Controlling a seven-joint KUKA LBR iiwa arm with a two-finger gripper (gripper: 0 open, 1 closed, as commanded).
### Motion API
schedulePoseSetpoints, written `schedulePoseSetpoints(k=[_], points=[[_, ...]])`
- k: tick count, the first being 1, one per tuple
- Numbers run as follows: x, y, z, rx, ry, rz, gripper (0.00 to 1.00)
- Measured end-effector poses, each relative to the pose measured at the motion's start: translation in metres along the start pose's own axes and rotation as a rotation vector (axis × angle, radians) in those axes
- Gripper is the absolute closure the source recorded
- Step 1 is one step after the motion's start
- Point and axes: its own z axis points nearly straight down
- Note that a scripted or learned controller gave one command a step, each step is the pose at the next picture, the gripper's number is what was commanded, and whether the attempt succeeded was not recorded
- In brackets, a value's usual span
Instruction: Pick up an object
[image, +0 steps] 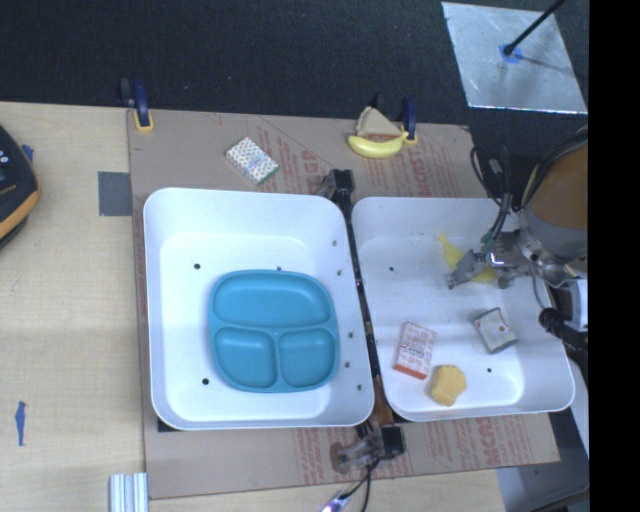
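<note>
The robot's claw (472, 270) is down low in the right bin (400, 395), and I cannot tell if it is grabbing anything; a yellow thing (447, 247) pokes out at its 10 o'clock. It looks like the grab step, so next it needs to squeeze and lift. At 6 o'clock sit a flat grey square (494, 329), a shiny red-and-white packet (414, 349) and a lumpy yellow chunk (447, 384).

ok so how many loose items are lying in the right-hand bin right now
4: a red-and-white packet, a yellow chunk, a small grey box, and a yellow piece beside the gripper, which may hide more.
</note>
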Motion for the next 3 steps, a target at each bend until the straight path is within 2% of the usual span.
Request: schedulePoseSetpoints(k=[1,2,3], points=[[0.054,0.061,0.000,0.001,0.001,-0.001,0.00],[0.038,0.024,-0.059,0.001,0.000,0.000,0.00],[0.091,-0.043,-0.043,0.004,0.000,-0.001,0.00]])
